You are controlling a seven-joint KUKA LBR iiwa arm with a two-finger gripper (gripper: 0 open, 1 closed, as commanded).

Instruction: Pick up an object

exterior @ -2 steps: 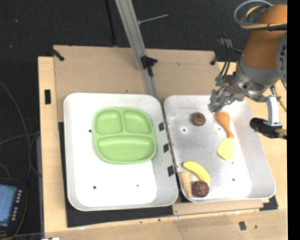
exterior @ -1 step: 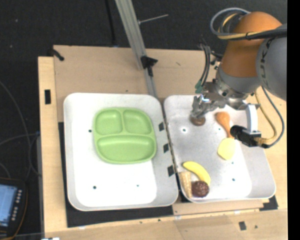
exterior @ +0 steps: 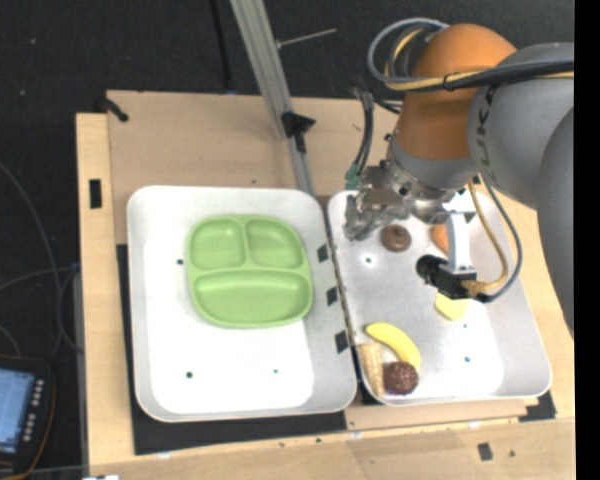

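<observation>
A dark floor surrounds the wooden bench [exterior: 180, 138], and on it we see two shallow white bins side by side: the left bin [exterior: 160, 368] carries a green divided plate [exterior: 250, 271], and the right bin [exterior: 510, 358] holds the loose objects. A slanted metal pole [exterior: 265, 58] runs down toward the seam between them.

We read the gripper [exterior: 363, 213] as hanging low over the far-left corner of the right bin, under the orange band [exterior: 450, 78] of the arm. Whether it is spread or pressed together we cannot tell; we see nothing pinched in it.

Just beside it lies a small brown round object [exterior: 396, 236], which we judge the likeliest target. It looks light and rigid, possibly smooth, so it may roll or squirt out under a glancing pinch; we would close across its widest part, centred, from straight above.

Other candidates lie nearer the front. The yellow banana [exterior: 395, 343] sits near the front-left corner, touching or nearly touching a dark red round item [exterior: 401, 377]. We judge the banana light and fairly stiff, a toy by its look, and best taken across the narrow middle of its curve. The red piece sits close to the bin wall, which would crowd a finger. A pale yellow piece [exterior: 452, 306] and an orange one [exterior: 440, 236] are partly hidden by the arm's black fittings, so we leave their handling unjudged.
</observation>
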